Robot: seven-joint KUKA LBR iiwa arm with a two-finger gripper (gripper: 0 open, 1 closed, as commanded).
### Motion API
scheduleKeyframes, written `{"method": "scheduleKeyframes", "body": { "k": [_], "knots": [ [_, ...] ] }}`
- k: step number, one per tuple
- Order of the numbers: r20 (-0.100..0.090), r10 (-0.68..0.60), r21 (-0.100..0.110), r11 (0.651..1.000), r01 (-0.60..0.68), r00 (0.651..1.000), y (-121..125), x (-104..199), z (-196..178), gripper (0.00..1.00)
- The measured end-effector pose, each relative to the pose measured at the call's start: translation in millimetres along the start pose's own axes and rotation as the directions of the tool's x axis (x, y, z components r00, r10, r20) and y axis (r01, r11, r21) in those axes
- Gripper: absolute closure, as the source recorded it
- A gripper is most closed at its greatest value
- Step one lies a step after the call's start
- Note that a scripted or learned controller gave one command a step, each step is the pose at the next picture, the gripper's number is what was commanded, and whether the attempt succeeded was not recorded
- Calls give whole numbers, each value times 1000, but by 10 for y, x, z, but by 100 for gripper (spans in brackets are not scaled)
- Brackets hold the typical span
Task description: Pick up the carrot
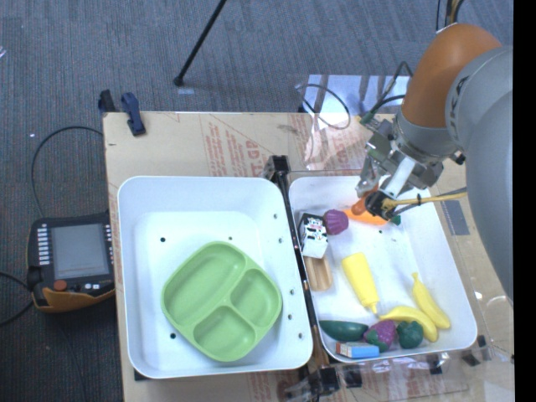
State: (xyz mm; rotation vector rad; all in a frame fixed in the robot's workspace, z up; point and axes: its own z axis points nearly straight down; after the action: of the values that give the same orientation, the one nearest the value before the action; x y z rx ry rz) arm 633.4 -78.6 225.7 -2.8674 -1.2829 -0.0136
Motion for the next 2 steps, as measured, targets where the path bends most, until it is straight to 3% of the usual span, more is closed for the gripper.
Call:
{"method": "scheduleKeyframes", "body": {
  "k": [1, 2],
  "knots": [
    [11, 2, 11, 1000, -2, 1000, -18, -35, 71, 0],
    [10, 201, 9, 979, -202, 979, 180, -277, 1179, 0]
  ]
}}
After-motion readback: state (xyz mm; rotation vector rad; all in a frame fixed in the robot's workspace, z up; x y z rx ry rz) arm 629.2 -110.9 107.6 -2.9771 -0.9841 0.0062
